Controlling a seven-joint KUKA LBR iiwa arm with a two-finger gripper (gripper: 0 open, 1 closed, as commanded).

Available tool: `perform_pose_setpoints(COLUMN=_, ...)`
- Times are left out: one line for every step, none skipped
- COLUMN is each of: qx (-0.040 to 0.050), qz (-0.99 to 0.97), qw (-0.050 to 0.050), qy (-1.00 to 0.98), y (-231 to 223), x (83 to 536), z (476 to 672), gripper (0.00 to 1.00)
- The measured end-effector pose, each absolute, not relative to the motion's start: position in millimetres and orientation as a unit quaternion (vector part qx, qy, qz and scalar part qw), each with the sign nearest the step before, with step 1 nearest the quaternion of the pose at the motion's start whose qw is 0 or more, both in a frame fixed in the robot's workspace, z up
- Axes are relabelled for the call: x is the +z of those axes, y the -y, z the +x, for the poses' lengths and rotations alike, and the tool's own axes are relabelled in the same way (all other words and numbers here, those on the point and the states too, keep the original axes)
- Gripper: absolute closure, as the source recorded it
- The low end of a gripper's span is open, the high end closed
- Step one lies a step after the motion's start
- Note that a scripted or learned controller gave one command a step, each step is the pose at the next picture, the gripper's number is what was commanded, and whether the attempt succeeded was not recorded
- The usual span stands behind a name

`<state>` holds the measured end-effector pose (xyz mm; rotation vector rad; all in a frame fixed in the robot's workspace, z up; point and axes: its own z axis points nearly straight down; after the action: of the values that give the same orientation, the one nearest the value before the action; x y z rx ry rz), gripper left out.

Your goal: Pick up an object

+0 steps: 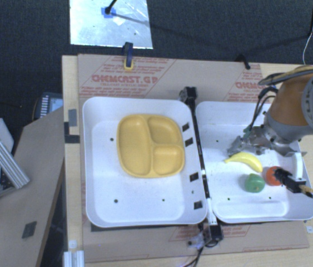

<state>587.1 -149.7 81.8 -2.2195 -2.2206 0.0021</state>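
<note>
In the right bin (223,121) lie a yellow banana (246,161), a green round fruit (253,183) and a small orange-red fruit (271,175). The three sit close together in the bin's right half. My gripper (239,147) hangs low just above the banana's upper left end, with the grey arm and its orange band (287,102) reaching in from the right. Whether the gripper touches the banana is not clear. Nothing is seen held in it.
The left bin (100,166) holds a yellow plate (148,145) with three compartments. A black divider strip (196,149) runs between the two bins. The right bin's left half and front strip are bare white floor.
</note>
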Motion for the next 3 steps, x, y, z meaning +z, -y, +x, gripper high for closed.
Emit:
perform_pose_setpoints(qx=-0.0008, qz=-0.707, qw=-0.002, qy=0.707, y=150, x=96, z=589.0, gripper=1.0)
perform_pose_setpoints(qx=-0.0016, qz=-0.706, qw=-0.002, qy=0.708, y=149, x=140, z=587.6, gripper=1.0)
perform_pose_setpoints(qx=-0.0016, qz=-0.706, qw=-0.002, qy=0.708, y=146, x=185, z=583.9, gripper=1.0)
